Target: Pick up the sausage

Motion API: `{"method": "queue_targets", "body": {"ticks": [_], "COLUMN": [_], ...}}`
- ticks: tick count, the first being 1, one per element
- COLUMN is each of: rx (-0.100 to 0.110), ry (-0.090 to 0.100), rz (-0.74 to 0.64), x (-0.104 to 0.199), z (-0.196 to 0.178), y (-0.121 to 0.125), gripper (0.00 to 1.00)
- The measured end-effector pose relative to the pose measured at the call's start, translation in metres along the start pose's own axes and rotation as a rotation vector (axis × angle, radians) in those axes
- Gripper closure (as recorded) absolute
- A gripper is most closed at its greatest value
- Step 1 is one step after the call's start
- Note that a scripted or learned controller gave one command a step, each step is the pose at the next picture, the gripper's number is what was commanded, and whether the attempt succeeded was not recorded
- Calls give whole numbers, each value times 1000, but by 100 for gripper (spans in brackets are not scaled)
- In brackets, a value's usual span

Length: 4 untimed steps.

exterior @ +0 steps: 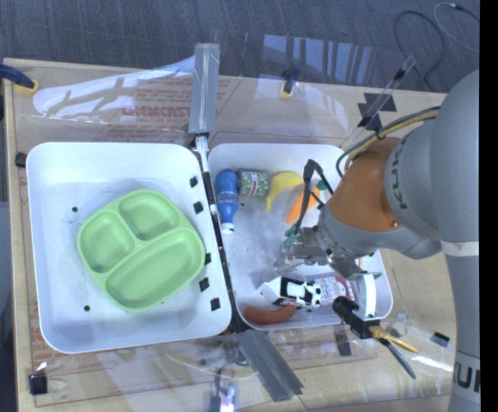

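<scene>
The sausage, reddish brown and slightly curved, lies against the front wall of the right bin. Just behind it is a black-and-white toy cow. My gripper hangs over the middle of that bin, behind the cow and a short way from the sausage. The wrist and its orange band cover the bin's right side. Nothing shows in the gripper.
At the back of the right bin lie a blue bottle, a yellow banana and an orange carrot. The left bin holds a green divided plate.
</scene>
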<state>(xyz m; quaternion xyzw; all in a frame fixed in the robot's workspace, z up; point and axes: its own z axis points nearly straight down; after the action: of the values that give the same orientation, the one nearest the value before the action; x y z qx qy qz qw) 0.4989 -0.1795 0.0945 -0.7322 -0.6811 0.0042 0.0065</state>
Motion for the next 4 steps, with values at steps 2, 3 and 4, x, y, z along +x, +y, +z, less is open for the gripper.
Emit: {"method": "queue_targets", "body": {"ticks": [2,3,4], "rx": [-12,-6,-6], "ry": [-11,-1,0], "rz": [-48,30,108], "x": [72,34,-6], "z": [-15,-24,-65], "y": [16,71,104], "gripper": [0,0,0]}}
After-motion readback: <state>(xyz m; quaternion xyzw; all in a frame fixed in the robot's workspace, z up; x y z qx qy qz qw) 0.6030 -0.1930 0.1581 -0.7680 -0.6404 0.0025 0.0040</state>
